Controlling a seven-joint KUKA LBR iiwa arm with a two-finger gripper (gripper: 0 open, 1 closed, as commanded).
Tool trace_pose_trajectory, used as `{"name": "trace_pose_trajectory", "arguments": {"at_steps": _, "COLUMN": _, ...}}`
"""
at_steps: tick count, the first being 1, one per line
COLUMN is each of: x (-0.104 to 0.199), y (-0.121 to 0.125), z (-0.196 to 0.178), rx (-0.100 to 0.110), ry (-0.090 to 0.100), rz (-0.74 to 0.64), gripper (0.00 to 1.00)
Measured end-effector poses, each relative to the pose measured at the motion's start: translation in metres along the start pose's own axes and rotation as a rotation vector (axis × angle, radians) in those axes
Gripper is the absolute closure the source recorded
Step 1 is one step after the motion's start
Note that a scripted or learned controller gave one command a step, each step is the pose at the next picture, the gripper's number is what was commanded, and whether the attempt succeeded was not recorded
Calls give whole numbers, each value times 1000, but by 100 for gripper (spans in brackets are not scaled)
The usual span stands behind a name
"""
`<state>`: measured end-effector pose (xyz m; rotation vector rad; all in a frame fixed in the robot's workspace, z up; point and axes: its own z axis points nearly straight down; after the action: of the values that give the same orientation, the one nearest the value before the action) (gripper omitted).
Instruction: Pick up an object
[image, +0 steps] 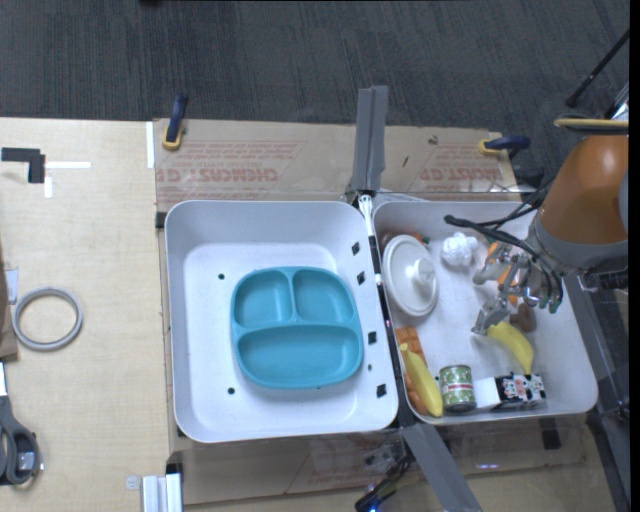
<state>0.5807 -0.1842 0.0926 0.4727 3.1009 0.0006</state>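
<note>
1. Banana (514, 345) lies in the right bin (575, 400), just under the gripper (490, 320), apparently touching its tip.
2. Whether the gripper is spread or pressed together, I cannot tell.
3. Nearby lie a white lid (411, 275), a crumpled white wad (458, 250), a green can (457, 387) and a second banana (422, 385).
4. A blue divided plate (297, 328) sits in the left bin (190, 300).

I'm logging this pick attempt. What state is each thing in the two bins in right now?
Blue tray: flat, alone in the left bin.
White bowl: upside down in the right bin.
Can: on its side by the front wall.
Banana: lying flat, just under the tool.
Crumpled paper: loose near the back.
Tool: low over the right bin, nothing seen held.
</note>
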Motion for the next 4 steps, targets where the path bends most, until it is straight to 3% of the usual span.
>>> {"name": "trace_pose_trajectory", "arguments": {"at_steps": 1, "x": 41, "y": -30, "z": 0, "rx": 1, "ry": 2, "rz": -38, "gripper": 0}}
{"name": "trace_pose_trajectory", "arguments": {"at_steps": 2, "x": -10, "y": 0, "z": 0, "rx": 0, "ry": -1, "rz": -141, "gripper": 0}}
{"name": "trace_pose_trajectory", "arguments": {"at_steps": 4, "x": 39, "y": -26, "z": 1, "rx": 0, "ry": 4, "rz": -95, "gripper": 0}}
